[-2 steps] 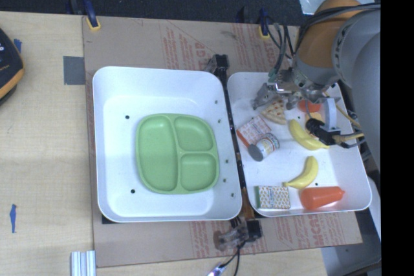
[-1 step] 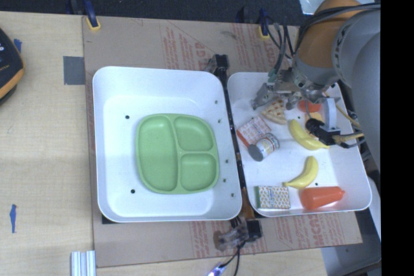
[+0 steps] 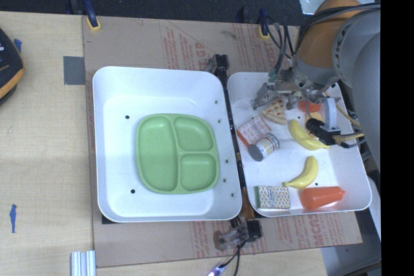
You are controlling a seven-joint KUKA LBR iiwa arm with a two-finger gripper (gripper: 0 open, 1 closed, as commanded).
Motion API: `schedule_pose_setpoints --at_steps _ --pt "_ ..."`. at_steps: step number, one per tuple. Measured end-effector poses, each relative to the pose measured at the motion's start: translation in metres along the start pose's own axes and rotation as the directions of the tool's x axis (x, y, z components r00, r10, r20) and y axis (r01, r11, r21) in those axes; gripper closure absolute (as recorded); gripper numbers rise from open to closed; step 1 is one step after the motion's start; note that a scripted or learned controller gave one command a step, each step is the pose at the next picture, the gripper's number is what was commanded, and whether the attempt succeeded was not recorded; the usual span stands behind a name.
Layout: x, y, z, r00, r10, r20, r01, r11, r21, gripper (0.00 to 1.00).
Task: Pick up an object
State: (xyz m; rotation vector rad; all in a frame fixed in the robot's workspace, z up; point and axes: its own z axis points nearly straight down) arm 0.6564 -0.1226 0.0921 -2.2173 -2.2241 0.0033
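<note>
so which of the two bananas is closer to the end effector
The upper banana, just below the end effector and beside the pizza slice. The other banana lies lower, by the orange object.

Grey arm (image 3: pixel 352 42) enters from the right, orange band above the wrist, bent downward. Gripper (image 3: pixel 277 92) hangs low (finger state unreadable at this slant).

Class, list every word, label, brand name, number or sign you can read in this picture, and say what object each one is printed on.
No text can be read.
Cardboard sheet under the bins: repeated red print, too blurred to read.
Small can in the right bin: red and white label, too small to read.
Flat packet: speckled print, no legible words.
Yellow and black device at the left edge: no readable marking.
</note>
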Motion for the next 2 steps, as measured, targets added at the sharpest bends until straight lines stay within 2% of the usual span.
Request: schedule_pose_setpoints --at_steps 2 --pt "-0.005 0.0002 -0.0001 1.0 0.0 0.0 0.0 1.0 -0.001 0.0"
